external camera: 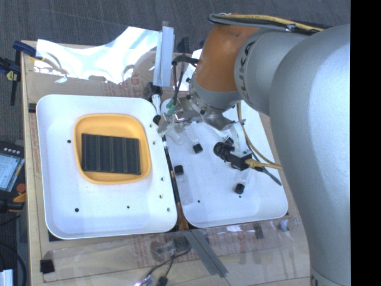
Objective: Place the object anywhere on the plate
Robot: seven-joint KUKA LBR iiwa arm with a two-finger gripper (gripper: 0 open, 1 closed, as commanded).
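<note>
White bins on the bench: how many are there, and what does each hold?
2. The left bin holds a yellow plate with a dark ribbed insert. The right bin sits beside it under the arm, whose bulk may hide some of its contents.

Yellow plate (89, 127) in left bin (53, 201), arm (286, 70) over right.

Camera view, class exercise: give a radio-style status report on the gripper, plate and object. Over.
Gripper low at right bin's upper-left corner. Yellow plate in left bin, dark ribbed slab on it. Small dark pieces scattered in right bin.
</note>
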